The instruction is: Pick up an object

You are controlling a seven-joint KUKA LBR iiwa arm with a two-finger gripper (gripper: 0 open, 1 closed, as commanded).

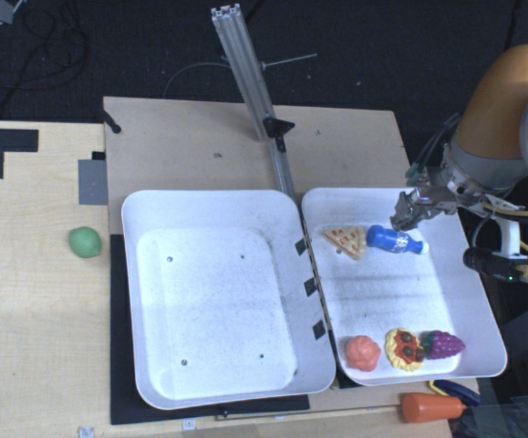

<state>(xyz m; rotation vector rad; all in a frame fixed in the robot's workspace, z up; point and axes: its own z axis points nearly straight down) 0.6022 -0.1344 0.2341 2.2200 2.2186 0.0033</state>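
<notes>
We see pincer low over right bin, just above blue bottle beside waffle wedge; whether spread or pinching, we cannot tell.

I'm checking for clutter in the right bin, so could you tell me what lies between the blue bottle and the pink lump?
Bare white bin floor, seen in the camera view, separates the blue bottle from the pink lump.

Blue bottle, purple grapes, pink ball, green ball, white bins
</notes>
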